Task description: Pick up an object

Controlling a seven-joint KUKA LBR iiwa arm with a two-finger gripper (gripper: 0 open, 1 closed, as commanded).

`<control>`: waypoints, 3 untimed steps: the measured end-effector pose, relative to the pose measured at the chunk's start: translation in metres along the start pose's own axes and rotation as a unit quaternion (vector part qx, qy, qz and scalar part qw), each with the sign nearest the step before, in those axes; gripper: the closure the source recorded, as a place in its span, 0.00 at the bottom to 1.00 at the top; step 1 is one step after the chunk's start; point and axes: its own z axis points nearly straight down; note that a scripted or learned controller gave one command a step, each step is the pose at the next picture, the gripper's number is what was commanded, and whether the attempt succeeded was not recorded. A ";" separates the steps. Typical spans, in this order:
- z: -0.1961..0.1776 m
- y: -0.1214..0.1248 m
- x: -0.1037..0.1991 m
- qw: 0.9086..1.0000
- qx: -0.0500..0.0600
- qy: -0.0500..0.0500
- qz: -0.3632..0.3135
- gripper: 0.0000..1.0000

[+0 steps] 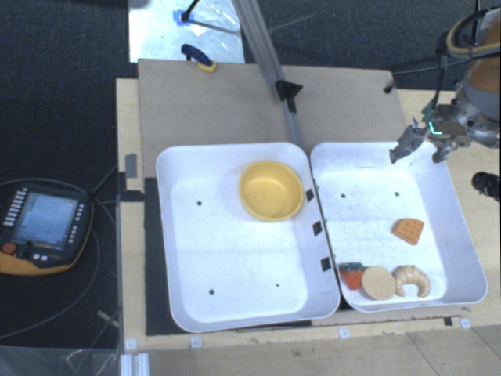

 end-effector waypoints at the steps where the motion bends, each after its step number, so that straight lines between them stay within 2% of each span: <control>1: 0.000 0.000 0.000 1.000 0.000 0.000 0.000 0.00; 3: 0.112 -0.019 -0.007 1.000 0.002 0.000 0.000 0.00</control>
